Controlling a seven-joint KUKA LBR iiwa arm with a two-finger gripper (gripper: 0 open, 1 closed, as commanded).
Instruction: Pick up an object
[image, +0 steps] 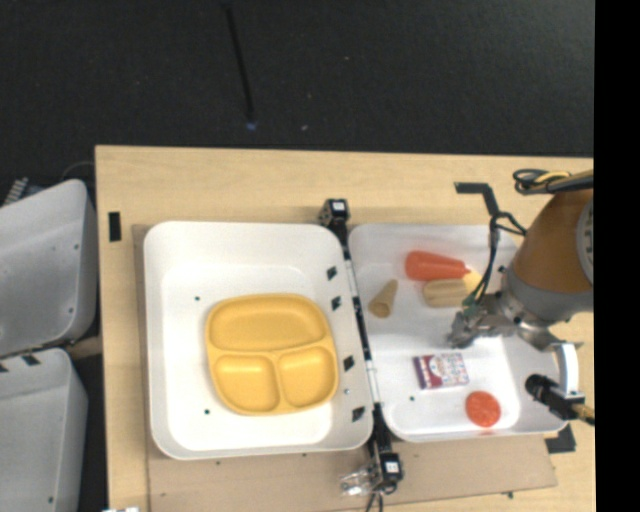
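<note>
Camera view: my gripper (466, 331) hangs over the card (441, 371); jaw state unclear. I'd centre, drop straight, then close.

Glossy yellow plastic tray (270, 352), wooden bench (200, 180)

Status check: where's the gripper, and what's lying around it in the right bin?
Gripper low over right bin, nothing seen held. Purple packet just below it; tan roll and orange carrot above. Red disc near front.

left bin: yellow tray (270, 353) | right bin: hand (466, 333) above purple packet (441, 372), carrot (436, 266)
</note>
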